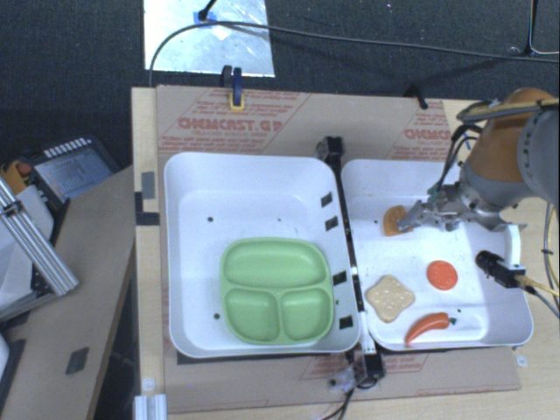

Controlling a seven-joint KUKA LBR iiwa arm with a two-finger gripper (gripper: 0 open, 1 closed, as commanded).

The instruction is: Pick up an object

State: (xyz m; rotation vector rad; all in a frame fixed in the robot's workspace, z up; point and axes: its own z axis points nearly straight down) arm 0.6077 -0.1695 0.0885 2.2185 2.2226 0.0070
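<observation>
Arm (516, 151): grey with an orange band, reaching in from the right over the right bin's far half.
Jaws (408, 223): low in the right bin, tip touching or just over the brown piece; whether spread or pressed together, cannot tell.
Brown piece (393, 220): small orange-brown item on the right bin's floor, near its left wall, partly covered by the jaws; not visibly pinched.
Right bin (507, 326): shallow, white, carries four small items.
Orange disc (443, 275): flat on the bin floor, right of centre, well apart from the jaws.
Tan cracker (389, 297): wavy-edged, near the left wall, toward the front.
Red-orange pepper (429, 326): lying along the front wall, dark stem end pointing right.
Left bin (188, 234): white, just beside the right bin.
Green tray (276, 289): three compartments, sits in the left bin's front half.
Counter (262, 116): cardboard sheet under both bins.
</observation>
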